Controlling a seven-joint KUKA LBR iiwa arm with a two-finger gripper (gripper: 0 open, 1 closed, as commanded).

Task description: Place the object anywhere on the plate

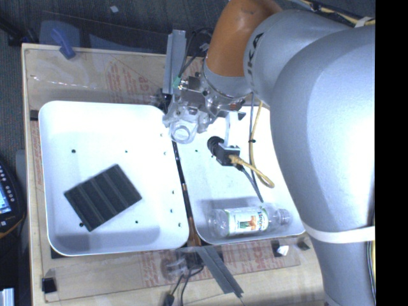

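A clear plastic bottle (250, 220) with an orange and green label lies on its side at the near edge of the right bin (210, 183). In the left bin (95, 123) a dark ribbed rectangular plate (102, 197) lies flat, turned at an angle. My gripper (183, 121) hangs over the far end of the ridge between the two bins, well away from both the bottle and the plate. The arm's wrist and orange band rise behind it to the right.
The grey arm covers most of the right bin's right side. A yellow cable (255, 171) and a black connector (220, 152) hang over the right bin. A metal bracket (213, 273) sits at the bench's front edge.
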